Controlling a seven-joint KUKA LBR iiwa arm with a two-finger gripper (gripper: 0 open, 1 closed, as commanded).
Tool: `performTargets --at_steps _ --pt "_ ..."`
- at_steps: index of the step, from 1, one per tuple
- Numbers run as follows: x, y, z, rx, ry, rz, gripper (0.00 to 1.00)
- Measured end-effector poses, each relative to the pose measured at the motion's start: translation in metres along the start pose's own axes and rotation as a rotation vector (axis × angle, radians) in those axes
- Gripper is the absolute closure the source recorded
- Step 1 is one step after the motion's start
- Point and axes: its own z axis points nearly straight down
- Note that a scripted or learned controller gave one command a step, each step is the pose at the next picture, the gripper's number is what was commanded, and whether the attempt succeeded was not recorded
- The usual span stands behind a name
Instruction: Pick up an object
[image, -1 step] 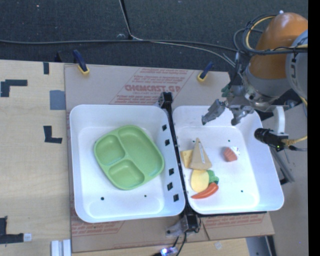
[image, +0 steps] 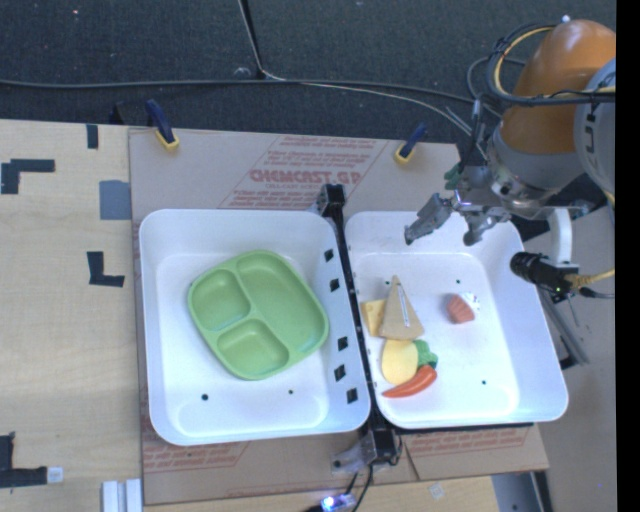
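The gripper (image: 448, 222) hung over the back of the right bin (image: 520, 390) with its fingers spread wide, holding nothing. The toys lay below it: a wedge (image: 400, 312), a lemon (image: 398, 360), a red chili (image: 410, 383). The cardboard (image: 250, 165) read "CHEMCAST".

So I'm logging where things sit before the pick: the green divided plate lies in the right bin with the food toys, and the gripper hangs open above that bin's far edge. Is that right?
Not quite. The camera view shows the green divided plate lying alone in the left bin. The food toys are in the right bin, and the gripper does hang open above that bin's far edge.
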Motion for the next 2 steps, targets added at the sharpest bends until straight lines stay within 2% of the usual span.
performTargets --at_steps 2 --pt "-0.009 0.005 0.117 0.006 -0.001 0.001 0.0"
